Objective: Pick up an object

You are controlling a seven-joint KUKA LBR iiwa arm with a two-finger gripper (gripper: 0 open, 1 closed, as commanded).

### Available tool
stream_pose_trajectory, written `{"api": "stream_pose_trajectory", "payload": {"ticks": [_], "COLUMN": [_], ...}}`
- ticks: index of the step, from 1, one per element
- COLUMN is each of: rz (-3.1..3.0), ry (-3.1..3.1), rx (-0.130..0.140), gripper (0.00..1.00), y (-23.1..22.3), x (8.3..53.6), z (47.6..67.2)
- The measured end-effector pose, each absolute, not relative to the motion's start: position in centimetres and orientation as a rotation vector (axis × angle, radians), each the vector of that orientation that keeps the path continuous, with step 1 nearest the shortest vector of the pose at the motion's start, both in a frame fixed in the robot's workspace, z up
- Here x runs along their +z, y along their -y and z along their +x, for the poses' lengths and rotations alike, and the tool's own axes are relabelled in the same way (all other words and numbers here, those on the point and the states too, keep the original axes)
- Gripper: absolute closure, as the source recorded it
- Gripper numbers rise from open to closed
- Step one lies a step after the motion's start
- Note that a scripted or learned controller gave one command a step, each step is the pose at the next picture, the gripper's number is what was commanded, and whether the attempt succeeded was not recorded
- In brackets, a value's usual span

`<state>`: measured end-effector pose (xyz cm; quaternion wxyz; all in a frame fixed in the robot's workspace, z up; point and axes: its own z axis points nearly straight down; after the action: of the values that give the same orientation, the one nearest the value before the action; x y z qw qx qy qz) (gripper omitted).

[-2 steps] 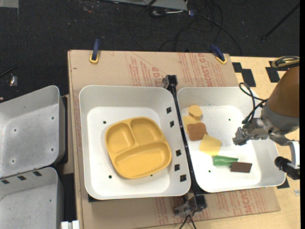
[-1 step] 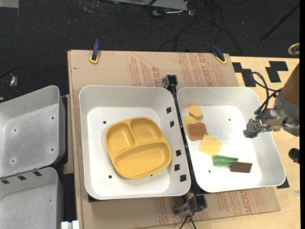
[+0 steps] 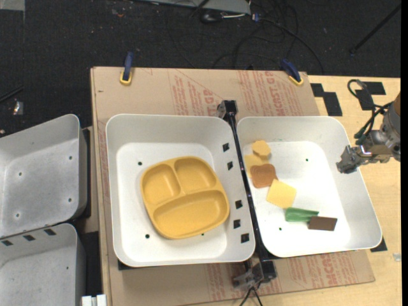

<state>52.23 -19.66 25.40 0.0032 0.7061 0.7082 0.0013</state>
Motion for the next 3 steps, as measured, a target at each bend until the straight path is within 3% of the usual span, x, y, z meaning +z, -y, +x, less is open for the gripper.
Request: {"api": "stream_pose_trajectory", "payload": {"ticks": [2,3], "rz": [2.215,2.214], "ry": [-2.23,-2.232], "rx": [0.0,0.001], "gripper": [1.0,1.0], "y": [9.3,3.5], "x": [24.7,23.9], "z": [51.0,51.8]}}
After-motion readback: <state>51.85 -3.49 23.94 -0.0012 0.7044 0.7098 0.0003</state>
